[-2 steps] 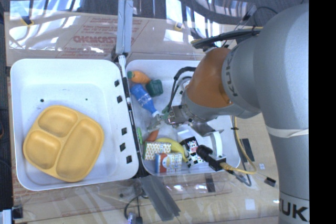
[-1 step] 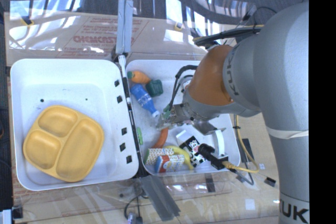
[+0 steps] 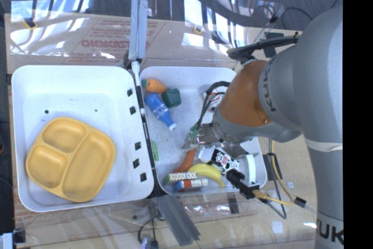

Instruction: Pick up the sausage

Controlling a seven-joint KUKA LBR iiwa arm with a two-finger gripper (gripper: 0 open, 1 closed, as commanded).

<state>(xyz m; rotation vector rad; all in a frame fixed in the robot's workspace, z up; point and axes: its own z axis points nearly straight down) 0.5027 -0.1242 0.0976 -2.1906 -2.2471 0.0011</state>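
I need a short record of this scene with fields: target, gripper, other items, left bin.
target: sausage, orange-red, lying in the right bin beside the banana
gripper: gripper low in the right bin, just above the sausage
other items: blue bottle, carrot, green block
left bin: left bin holds a yellow divided tray

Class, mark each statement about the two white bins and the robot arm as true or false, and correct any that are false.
1. The yellow divided plate lies in the left bin. True.
2. The blue bottle lies on the yellow plate. False: it lies in the right bin, near its left wall.
3. The banana lies in the right bin, towards its near edge. True.
4. The sausage lies in the left bin. False: it lies in the right bin, just beside the banana.
5. The arm reaches over the left bin. False: it reaches over the right bin.
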